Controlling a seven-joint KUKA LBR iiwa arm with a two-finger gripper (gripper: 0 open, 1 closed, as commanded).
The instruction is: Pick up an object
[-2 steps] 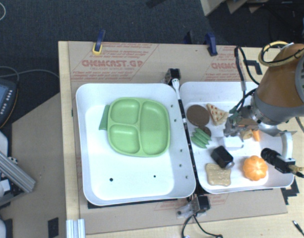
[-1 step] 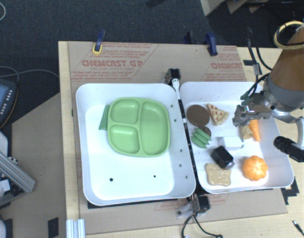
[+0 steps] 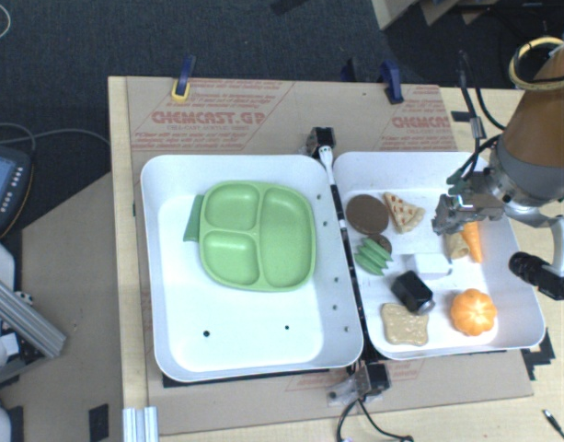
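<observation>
The gripper [image 3: 459, 217] hangs over the right bin [image 3: 530, 325], just above the carrot [image 3: 471, 241] at its right side; whether it is spread or pressed together I cannot tell

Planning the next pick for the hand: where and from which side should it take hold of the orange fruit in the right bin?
Probably from straight above, fingers closing across the widest middle of the orange fruit. It is round and sits on the floor of the right bin, so no side gives a better hold. The bin's rim lies close on its right and the toast piece on its left, so a sideways approach looks cramped.
</observation>
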